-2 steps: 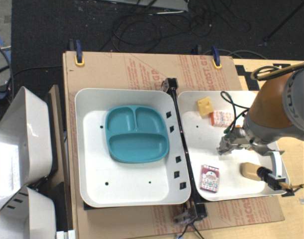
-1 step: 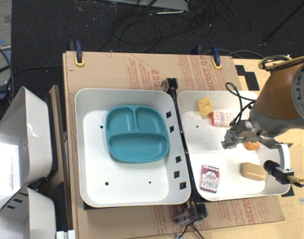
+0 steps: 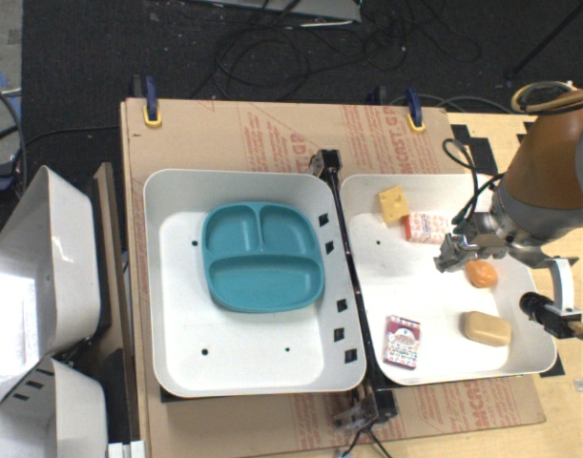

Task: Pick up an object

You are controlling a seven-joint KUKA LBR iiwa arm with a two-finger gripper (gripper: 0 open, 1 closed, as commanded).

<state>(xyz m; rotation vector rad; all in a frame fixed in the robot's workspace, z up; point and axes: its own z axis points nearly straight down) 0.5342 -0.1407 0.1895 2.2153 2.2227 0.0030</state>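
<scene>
While the hand (image 3: 453,254) is hovering low in the right bin (image 3: 367,208), just beside the orange ball (image 3: 481,274), how wide it is standing I cannot tell. Doing this well likely means centring over the ball, which is sitting apart from the red-and-white box (image 3: 426,226) and the tan block (image 3: 487,328), before descending.

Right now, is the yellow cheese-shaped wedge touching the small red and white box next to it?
Apart. The camera view shows a thin strip of white bin floor between the yellow cheese-shaped wedge and the small red and white box.
</scene>
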